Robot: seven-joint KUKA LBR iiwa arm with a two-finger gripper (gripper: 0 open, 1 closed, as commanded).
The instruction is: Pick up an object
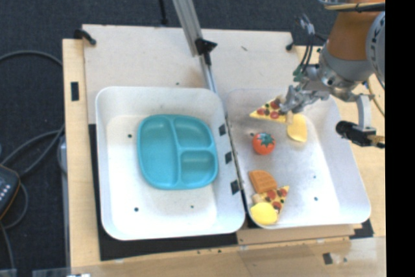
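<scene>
Pizza slice [267, 111] touching hand [290, 107], left side.

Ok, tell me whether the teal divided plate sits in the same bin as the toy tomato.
No, the teal plate lies in the left bin, while the tomato is in the right bin.

Right bin [337, 159] holds six toy foods. Pizza slice [268, 111] flat near the far edge, tip toward the far-left corner. Pale yellow piece [297, 129] just beside it. Red tomato [263, 143] mid-left. Waffle [262, 180], second pizza slice [278, 196] and lemon [263, 213] clustered at the near-left corner, touching.
</scene>
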